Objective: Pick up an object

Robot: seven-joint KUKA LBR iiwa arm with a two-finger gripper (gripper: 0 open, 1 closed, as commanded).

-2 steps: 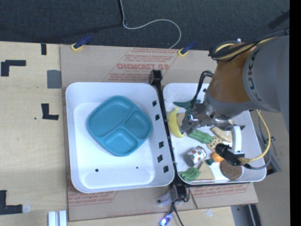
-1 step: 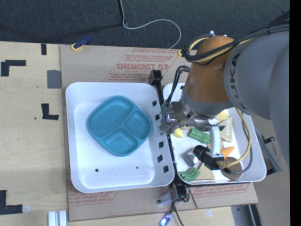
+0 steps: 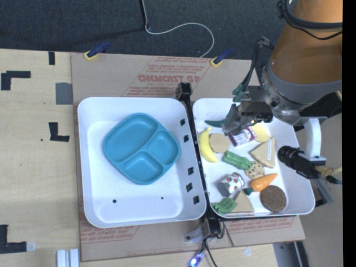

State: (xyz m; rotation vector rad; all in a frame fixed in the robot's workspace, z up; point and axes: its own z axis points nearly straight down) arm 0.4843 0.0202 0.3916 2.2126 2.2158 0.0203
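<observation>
White bins sit side by side, the left bin [image 3: 94, 204] carrying a blue divided plate [image 3: 142, 147], and in the crowded right bin [image 3: 303, 204] your hand [image 3: 243, 122] hangs over a purple-labelled packet [image 3: 242, 137], its grip impossible to tell, so descend squarely beside the banana [image 3: 207, 147].

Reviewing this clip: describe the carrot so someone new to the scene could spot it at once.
Look in the right bin, the one crowded with toy food. Near its front right corner, just above a round brown cookie, lies the carrot. It is the only bright orange piece, tapered, with a green tip at its left end.
</observation>
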